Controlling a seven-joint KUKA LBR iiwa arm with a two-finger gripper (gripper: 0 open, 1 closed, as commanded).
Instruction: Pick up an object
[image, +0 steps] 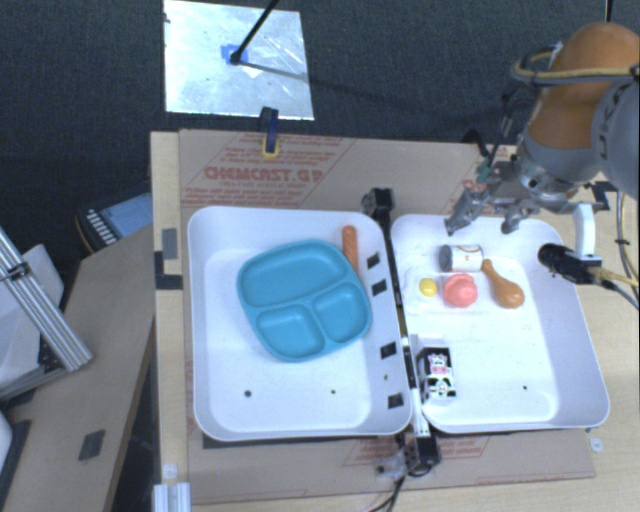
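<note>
Arm (590, 90) cut off at right edge.

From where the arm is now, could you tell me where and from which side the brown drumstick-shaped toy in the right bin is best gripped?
Probably the drumstick is best taken across its thin neck, coming straight down. It lies flat, narrow end toward the bin's far side, bulb toward the near side. The pink piece sits close on its left, so closing the fingers across the neck leaves more room.
</note>
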